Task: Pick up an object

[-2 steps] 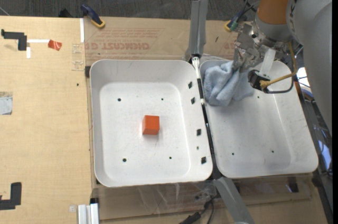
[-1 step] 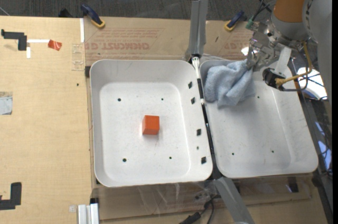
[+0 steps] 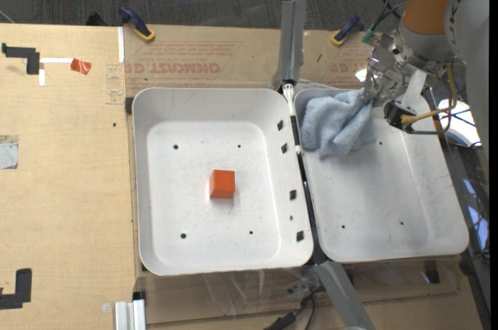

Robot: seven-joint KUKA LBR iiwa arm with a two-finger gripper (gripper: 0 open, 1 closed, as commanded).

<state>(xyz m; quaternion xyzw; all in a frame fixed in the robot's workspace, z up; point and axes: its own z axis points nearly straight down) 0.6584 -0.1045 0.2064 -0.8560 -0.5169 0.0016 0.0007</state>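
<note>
Terry-like cloth (image 3: 336, 126), pale blue-grey, soft and rumpled into folds, heaped in the far left corner of the right bin (image 3: 459, 221) and drawn up to a peak on its right side. Just at that peak, the gripper (image 3: 380, 91): a tangle of dark metal, brackets and yellow cable, touching or nearly touching the fabric. Impossible to tell from this slant whether clenched, released or pinching the cloth; tip lost against the clutter of the wrist. Above it, grey arm (image 3: 471, 17) with a glossy orange band, cut off by the top and right edges. Well apart to the left, in the middle of the left bin (image 3: 140, 165), a small orange-red cube (image 3: 222, 184), matte, sharp-cornered, sitting flat on the speckled white floor. Both bins shallow, smooth plastic with rounded corners and small dark holes. Behind them, brown cardboard (image 3: 202, 60) with mirrored print, held by blue-and-yellow clamps (image 3: 137, 23). Leftward, pale wood-grain board (image 3: 54, 165).
</note>
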